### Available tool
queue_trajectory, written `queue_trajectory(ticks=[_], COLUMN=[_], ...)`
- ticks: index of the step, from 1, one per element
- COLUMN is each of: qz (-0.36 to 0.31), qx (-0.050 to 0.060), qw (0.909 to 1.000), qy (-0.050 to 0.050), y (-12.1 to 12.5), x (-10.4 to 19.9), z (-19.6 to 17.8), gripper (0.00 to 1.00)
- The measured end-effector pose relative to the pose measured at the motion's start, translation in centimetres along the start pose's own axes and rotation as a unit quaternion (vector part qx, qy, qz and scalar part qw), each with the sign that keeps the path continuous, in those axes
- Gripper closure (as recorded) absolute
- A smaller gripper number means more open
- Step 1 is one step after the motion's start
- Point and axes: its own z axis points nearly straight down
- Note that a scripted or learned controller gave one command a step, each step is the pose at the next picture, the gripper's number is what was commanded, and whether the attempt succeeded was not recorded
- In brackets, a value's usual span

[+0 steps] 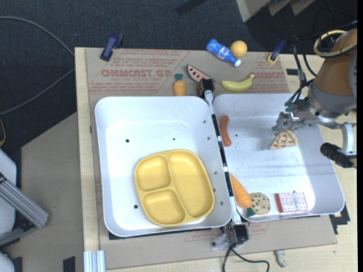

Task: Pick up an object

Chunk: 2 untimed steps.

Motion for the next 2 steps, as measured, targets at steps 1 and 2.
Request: queue_trajectory(ticks=[1, 2], qz=[0.001, 0.001], qx=[-0.001, 0.002], qw=[1.0000, 1.0000], qy=[-0.001, 0.001], y=[-4.1, -5.1], x=[1.3, 5.7], z=[-7.7, -8.1], gripper=[1.00, 1.00])
